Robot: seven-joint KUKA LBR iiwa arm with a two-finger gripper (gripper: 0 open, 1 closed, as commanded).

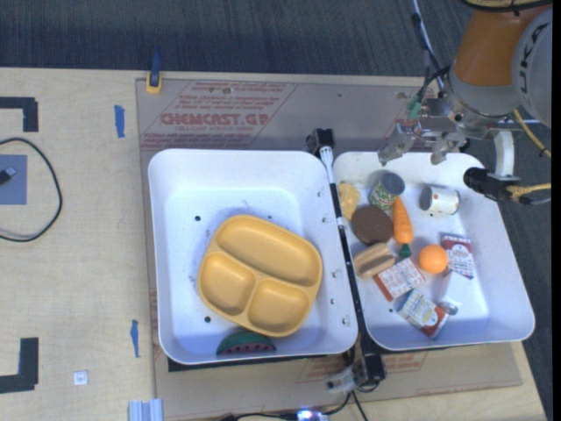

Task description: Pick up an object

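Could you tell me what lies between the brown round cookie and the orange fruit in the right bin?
In the camera view, a toy carrot lies between the brown cookie and the orange.

Yellow divided tray (260, 273) in left bin (166, 182); black cable (35, 191) on bench at far left.

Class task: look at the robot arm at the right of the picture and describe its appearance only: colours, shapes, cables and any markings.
The arm is grey with a rounded orange band above the wrist and dark lettering at the frame's edge, too cropped to read. Thin cables loop around it: yellow over the orange part, black running up and away. The claw is a cluster of small metal parts with grey fingers. A black cylinder juts out beside a white bracket.
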